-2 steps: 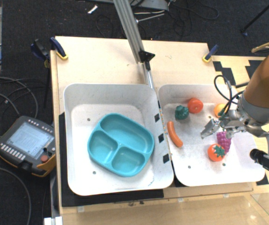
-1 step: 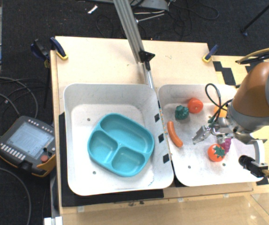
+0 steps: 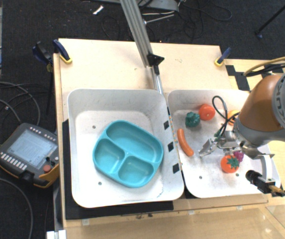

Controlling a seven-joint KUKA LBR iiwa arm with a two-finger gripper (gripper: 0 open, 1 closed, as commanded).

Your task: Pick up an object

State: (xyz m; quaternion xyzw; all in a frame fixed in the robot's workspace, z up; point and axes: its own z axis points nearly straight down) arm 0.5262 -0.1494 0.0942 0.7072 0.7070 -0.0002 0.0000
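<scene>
Bright, even light falls from overhead, and the pale bench and both white bins come close to washing out. The left bin shows a soft glare along its rim and a faint grey shade inside its walls. The blue tray carries mild highlights on its ridges. Shadows are short and soft. The dark floor stays dim, cables barely readable. Focus is fair overall, though small things in the right bin look slightly smeared and grainy.
</scene>
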